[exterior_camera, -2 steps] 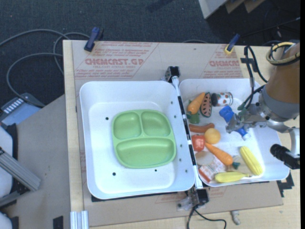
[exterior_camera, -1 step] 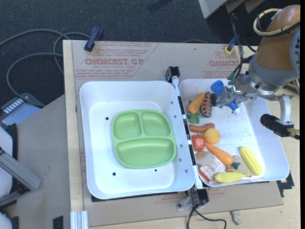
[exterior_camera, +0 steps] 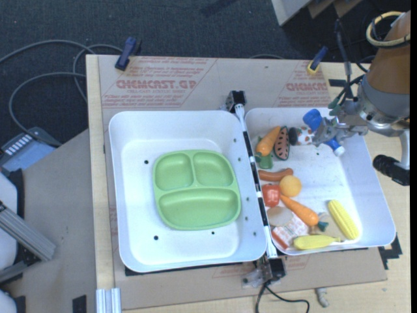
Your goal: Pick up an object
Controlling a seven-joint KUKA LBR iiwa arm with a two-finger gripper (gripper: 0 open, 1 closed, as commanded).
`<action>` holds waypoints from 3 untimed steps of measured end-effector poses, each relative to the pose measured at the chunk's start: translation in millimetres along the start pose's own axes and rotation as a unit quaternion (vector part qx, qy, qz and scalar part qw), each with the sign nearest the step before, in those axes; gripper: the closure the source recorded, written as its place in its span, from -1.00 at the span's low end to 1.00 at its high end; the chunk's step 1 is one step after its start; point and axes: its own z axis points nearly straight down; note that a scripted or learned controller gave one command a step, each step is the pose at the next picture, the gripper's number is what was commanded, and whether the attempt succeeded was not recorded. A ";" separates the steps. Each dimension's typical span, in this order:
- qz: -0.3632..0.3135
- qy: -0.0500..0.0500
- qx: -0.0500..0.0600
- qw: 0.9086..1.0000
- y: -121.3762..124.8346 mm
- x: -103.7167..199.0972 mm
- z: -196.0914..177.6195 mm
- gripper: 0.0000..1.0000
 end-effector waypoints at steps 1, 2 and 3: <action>-0.001 0.000 0.000 1.000 38.5 14.7 9.7 1.00; 0.000 0.001 0.002 1.000 -17.4 -1.0 109.1 1.00; 0.000 0.001 0.000 1.000 40.6 -26.0 75.1 1.00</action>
